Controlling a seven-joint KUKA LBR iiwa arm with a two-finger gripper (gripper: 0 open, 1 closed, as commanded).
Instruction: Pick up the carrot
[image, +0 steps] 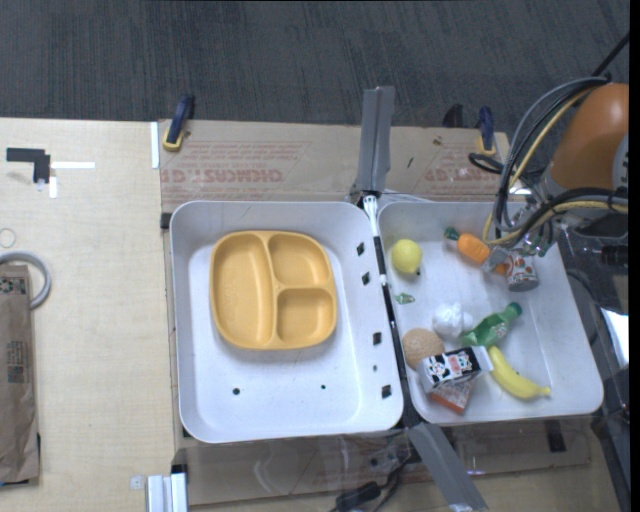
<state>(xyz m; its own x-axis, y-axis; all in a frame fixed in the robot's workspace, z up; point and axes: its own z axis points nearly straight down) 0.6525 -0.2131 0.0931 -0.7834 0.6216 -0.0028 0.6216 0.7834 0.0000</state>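
Carrot (468, 246) lies on the floor of the right bin (560, 395), far end, beside the can (520, 270). Gripper (512, 240) hangs just right of it, among cables; open or closed, cannot tell. Pick judged not yet done: grasp and lift remain.

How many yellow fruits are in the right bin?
2: a lemon near the bin's upper left, beside the divider, and a banana near the lower right corner. Another may be hidden under the clutter or the arm.
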